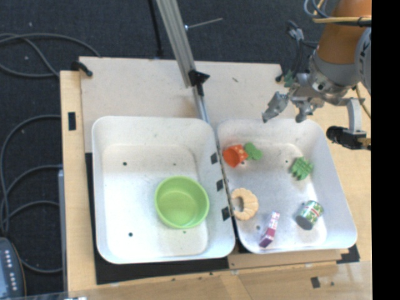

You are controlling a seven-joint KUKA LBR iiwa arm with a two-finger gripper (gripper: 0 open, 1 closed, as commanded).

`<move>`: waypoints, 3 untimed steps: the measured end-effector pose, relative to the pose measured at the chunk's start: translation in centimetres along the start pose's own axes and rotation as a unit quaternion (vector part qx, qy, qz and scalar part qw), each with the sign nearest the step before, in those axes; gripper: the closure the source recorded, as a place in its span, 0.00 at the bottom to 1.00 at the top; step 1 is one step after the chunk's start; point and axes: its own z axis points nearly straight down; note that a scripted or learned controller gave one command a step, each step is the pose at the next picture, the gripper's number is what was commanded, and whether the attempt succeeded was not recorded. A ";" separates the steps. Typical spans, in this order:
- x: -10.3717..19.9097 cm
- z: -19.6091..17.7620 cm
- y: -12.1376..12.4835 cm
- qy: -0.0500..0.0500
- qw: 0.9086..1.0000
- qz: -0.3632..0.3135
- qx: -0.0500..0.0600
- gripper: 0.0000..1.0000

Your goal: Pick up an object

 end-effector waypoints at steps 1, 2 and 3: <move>0.0 0.0 0.0 0.000 1.000 0.000 0.000 0.00; -0.5 4.3 0.1 -0.001 1.000 0.002 0.002 0.00; -0.2 8.6 0.0 -0.001 1.000 0.002 0.002 0.00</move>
